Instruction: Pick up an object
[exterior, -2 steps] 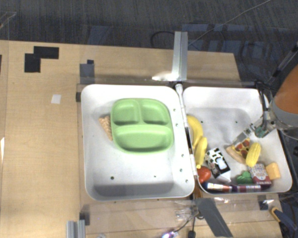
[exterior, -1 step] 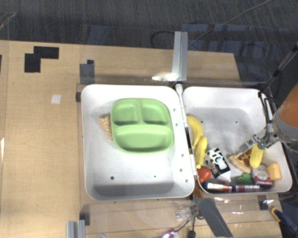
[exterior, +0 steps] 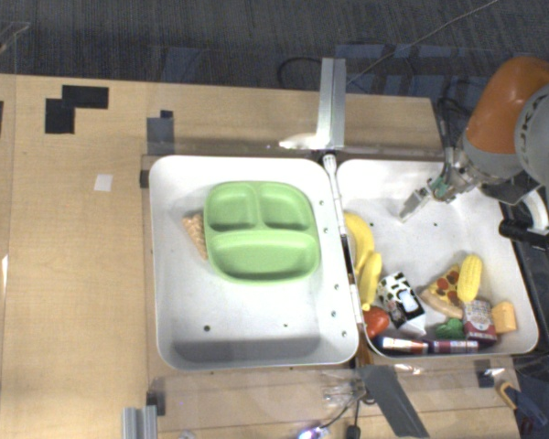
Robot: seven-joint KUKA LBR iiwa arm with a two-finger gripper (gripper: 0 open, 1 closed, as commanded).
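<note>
My gripper point(exterior: 412, 209) hangs over the upper middle of the right bin point(exterior: 393, 183), above bare white floor, reaching in from the orange-banded arm point(exterior: 508, 117) at the right. Nothing shows in it. The objects lie below it toward the bin's front: two yellow bananas point(exterior: 360, 238) along the left wall, a black-and-white item point(exterior: 401, 297), a red tomato point(exterior: 376, 321), a corn cob point(exterior: 469, 277), a pizza slice point(exterior: 441, 295), a yellow block point(exterior: 504, 316) and a dark marker point(exterior: 421, 344).
The left bin point(exterior: 247, 337) holds a green divided plate point(exterior: 259, 231) with a tan textured piece point(exterior: 195, 234) poking out at its left edge. A metal post point(exterior: 332, 99) stands behind the divider between the bins.
</note>
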